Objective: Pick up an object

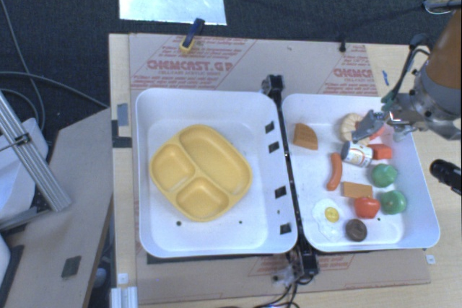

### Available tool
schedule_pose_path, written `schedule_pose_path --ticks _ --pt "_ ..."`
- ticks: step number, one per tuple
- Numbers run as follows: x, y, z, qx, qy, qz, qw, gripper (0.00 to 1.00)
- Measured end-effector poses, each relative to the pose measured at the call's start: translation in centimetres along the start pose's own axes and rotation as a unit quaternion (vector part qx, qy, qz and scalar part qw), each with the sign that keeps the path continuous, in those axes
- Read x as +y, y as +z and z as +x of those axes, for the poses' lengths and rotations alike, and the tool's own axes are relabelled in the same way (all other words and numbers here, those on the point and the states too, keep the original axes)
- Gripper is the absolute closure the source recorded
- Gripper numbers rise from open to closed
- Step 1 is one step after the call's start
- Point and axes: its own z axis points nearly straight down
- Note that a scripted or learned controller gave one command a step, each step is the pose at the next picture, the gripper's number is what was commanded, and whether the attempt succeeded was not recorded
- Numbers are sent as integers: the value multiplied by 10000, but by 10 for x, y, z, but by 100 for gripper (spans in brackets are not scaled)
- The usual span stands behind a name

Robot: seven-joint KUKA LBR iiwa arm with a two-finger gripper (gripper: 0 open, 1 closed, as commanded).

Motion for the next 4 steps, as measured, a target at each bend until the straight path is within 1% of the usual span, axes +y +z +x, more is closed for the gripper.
schedule_pose_path --ticks 1,2,3,4 --pt "-4 142 -4 29 15 126 9999 0" --pt "-11 195 -1 21 16 85 10000 0" --pt "-9 182 -2 10 21 60 10000 100" --pt "6 88 78 31 -45 29 10000 100"
